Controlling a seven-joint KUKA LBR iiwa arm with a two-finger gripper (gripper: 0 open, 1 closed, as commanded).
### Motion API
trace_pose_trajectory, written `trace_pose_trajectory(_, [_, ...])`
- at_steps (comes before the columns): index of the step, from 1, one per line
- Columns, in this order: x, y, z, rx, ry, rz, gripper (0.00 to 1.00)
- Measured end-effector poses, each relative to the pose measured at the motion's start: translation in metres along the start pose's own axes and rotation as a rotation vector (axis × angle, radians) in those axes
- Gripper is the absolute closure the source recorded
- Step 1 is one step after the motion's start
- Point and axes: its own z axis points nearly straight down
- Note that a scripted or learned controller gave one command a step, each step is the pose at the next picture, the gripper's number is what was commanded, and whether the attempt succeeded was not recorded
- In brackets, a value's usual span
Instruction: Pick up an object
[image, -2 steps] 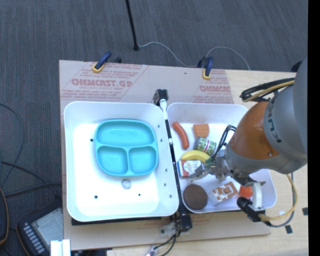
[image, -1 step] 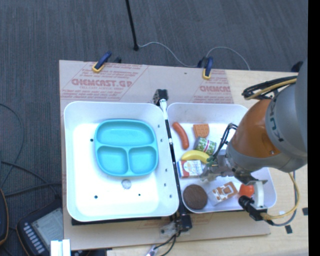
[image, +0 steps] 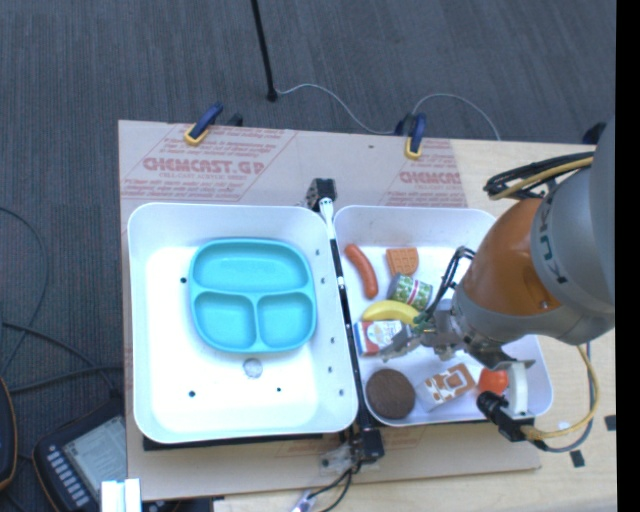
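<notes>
A robotics lab: a counter (image: 200, 165) topped with a board printed "CHEMCAST GP", held by clamps (image: 203, 122) at twelve o'clock, stands on grey carpet (image: 90, 60). Loose cables (image: 30, 330) trail at nine o'clock, and two white bins (image: 140, 300) hold toy food.

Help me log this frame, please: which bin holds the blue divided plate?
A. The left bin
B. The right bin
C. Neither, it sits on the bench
A. The blue divided plate lies flat inside the left bin, while the right bin holds the small food items.
</notes>
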Motion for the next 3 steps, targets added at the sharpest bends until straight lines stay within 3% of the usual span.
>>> trace_pose_trajectory(1, [0.001, -0.002, 0.020, 0.005, 0.002, -0.002, 0.00])
trace_pose_trajectory(2, [0.001, 0.000, 0.009, 0.000, 0.002, -0.001, 1.00])
trace_pose_trajectory(3, [0.001, 0.000, 0.009, 0.000, 0.002, -0.001, 0.00])
